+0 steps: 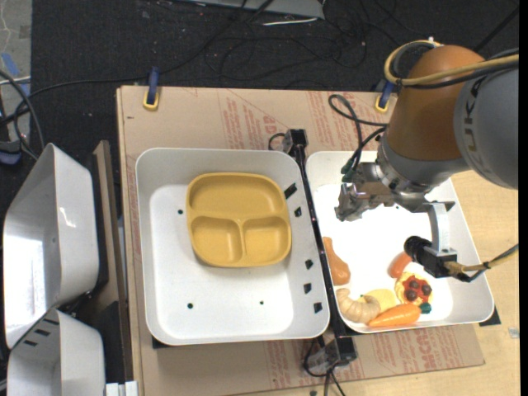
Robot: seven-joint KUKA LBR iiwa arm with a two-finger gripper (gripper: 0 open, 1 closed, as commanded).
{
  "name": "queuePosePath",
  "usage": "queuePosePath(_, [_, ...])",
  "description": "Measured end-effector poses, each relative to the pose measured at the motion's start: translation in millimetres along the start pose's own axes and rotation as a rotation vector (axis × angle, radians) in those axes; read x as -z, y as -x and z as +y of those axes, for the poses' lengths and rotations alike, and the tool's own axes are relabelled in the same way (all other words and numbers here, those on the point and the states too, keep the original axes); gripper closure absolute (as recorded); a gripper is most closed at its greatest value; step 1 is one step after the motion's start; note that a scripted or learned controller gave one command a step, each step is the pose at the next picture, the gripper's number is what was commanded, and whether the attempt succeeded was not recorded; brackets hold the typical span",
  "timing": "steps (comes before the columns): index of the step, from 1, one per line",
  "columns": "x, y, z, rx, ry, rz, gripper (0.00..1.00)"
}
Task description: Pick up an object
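The claw (355,203) hangs over the right bin (472,246), its grip impossible to tell. The toy food (388,297) lies heaped at the bin's near edge, apart from it.

A brown bench (247,110) bears two white bins (165,304) side by side.
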State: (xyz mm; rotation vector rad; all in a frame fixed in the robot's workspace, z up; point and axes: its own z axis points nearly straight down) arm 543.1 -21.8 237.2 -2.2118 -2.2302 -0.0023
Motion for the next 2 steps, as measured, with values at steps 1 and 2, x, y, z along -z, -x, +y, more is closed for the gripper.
queuePosePath(1, [8.2, -57.3, 0.3, 0.001, 0.0, 0.0, 1.0])
queuePosePath(2, [12.7, -115.8, -1.8, 0.001, 0.0, -0.001, 1.0])
